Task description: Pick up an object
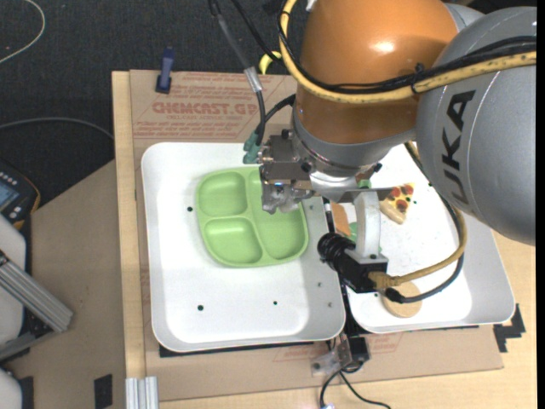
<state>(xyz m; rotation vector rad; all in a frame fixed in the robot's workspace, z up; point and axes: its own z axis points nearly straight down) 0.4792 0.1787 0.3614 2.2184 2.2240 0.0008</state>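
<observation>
Light-green sectioned plastic tray: flat in left white bin | two-finger gripper: over tray's right edge, finger state indeterminate | progress: approach stage; grasp and lift outstanding.

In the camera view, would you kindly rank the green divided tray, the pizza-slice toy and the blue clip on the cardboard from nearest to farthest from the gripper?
Measured from the gripper:
1. Green divided tray, in the left bin, right beside and partly under the gripper.
2. Pizza-slice toy, in the right bin, off to the view's right.
3. Blue clip, on the cardboard's far left corner, outside both bins.
</observation>
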